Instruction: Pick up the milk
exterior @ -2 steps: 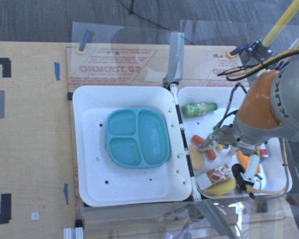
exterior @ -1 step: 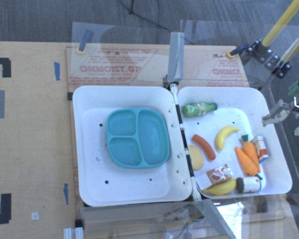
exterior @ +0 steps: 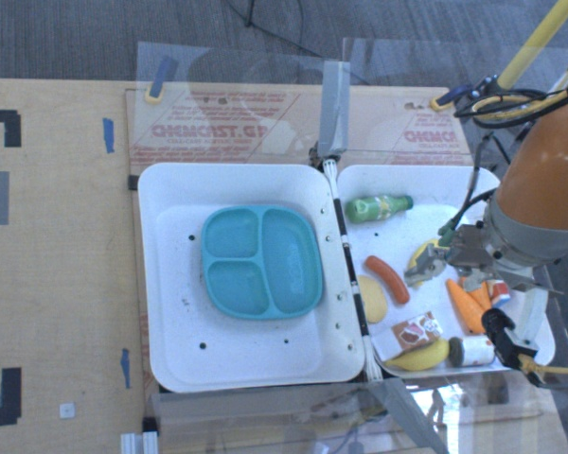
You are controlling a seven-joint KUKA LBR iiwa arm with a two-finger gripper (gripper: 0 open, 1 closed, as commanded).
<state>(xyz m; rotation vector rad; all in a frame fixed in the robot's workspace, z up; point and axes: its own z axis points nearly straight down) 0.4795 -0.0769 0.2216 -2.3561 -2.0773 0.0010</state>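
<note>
Two white bins sit side by side on our bench. We see the left bin holding a teal divided plate near its middle. The right bin carries the clutter: a green bottle lies on its side toward 12 o'clock, a red sausage lies at about the centre, and a pale round piece rests just beside it toward 7 o'clock. A small brown-and-white carton, which we take for the milk, lies at 6 o'clock in that bin, touching a banana just below it. A white bottle lies next to the banana at 3 o'clock from it, and a carrot sits above that.

Our gripper hangs over the right bin, toward 3 o'clock from the sausage and at about 12 o'clock from the carton, apart from it. Something yellow shows at its tip. Whether the gripper is spread or closed we cannot tell.
</note>
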